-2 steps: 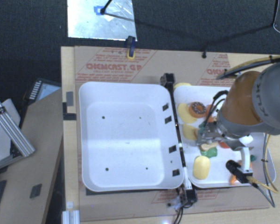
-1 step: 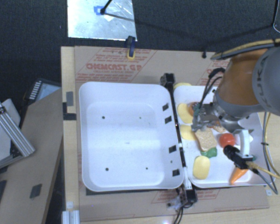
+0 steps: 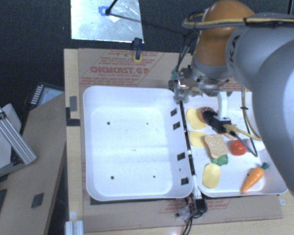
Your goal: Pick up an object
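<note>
Gripper (image 3: 179, 91) hangs over the upper left corner of the right bin (image 3: 232, 179); whether it is open or closed cannot be told. Just beside it, lower right, lies a flat pale-yellow disc (image 3: 195, 119). The same bin holds a square bread slice (image 3: 215, 145), a round red tomato (image 3: 238, 148) and a tapered orange carrot (image 3: 252, 177). The left bin (image 3: 132, 146) is smooth white plastic.

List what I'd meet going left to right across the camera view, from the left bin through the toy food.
left bin → bread slice → red tomato → carrot
</note>
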`<state>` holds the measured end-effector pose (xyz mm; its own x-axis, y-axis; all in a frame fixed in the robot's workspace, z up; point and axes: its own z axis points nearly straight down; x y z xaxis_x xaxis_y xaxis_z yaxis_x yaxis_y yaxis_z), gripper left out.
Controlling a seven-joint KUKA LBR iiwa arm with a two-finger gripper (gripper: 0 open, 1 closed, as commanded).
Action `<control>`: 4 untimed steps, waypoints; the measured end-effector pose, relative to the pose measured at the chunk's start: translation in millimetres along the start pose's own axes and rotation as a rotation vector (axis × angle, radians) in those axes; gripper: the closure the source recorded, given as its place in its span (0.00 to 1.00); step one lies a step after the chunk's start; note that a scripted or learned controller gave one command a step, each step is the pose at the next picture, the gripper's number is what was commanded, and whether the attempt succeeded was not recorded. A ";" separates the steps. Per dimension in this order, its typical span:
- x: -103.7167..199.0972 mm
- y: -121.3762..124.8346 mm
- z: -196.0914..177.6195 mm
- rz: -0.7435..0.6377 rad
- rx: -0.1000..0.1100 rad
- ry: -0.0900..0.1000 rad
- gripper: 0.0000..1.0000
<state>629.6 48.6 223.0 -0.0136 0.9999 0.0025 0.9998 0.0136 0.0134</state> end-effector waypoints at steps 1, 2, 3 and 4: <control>62.6 33.6 -7.6 0.003 0.007 0.001 1.00; 167.3 40.9 -14.6 -0.001 0.009 0.003 1.00; 153.9 43.1 -93.4 0.007 0.005 0.000 1.00; 102.2 42.2 -97.0 0.016 0.012 -0.003 1.00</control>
<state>669.1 151.2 320.9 0.0027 1.0000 -0.0006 1.0000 -0.0027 0.0016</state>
